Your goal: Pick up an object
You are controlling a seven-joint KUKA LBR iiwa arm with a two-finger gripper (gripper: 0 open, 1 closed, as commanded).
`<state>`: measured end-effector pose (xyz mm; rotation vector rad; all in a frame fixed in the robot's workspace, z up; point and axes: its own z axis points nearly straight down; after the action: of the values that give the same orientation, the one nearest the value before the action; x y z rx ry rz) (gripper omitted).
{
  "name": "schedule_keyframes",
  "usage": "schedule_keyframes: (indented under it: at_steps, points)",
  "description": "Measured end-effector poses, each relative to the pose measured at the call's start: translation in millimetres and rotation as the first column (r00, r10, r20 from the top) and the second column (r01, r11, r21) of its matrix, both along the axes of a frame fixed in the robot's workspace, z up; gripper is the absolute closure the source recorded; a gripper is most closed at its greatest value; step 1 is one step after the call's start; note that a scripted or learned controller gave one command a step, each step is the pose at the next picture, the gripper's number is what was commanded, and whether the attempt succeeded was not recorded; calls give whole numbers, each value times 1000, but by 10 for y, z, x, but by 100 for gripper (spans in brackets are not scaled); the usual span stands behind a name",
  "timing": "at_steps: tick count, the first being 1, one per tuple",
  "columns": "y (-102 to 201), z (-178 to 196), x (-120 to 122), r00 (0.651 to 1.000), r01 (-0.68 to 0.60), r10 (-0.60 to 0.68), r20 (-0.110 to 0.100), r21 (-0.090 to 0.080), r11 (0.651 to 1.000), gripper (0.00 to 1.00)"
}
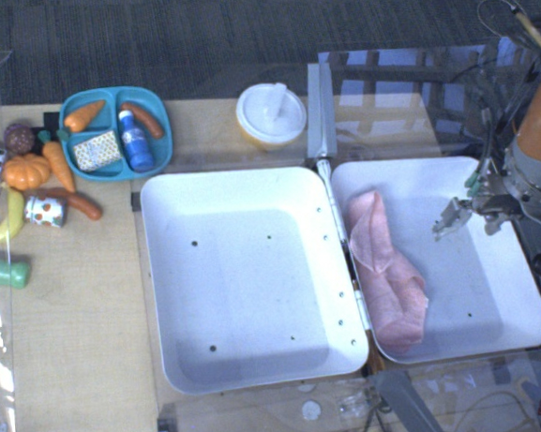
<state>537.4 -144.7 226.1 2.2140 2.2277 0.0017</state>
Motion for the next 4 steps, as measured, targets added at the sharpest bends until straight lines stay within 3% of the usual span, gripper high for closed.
schedule_keyframes:
  at_steps: [1, 2, 3, 4]
  points:
    - [523, -1167, -191, 990, -144, 144, -2, 1, 990, 0]
    - [549, -1348, -236, 990, -137, 137, 13, -3, 991, 0]
    - [873, -410, -267, 942, -335, 335, 3, -1, 942, 0]
    - [859, -261, -425, 896, -444, 444, 1, -1, 896, 0]
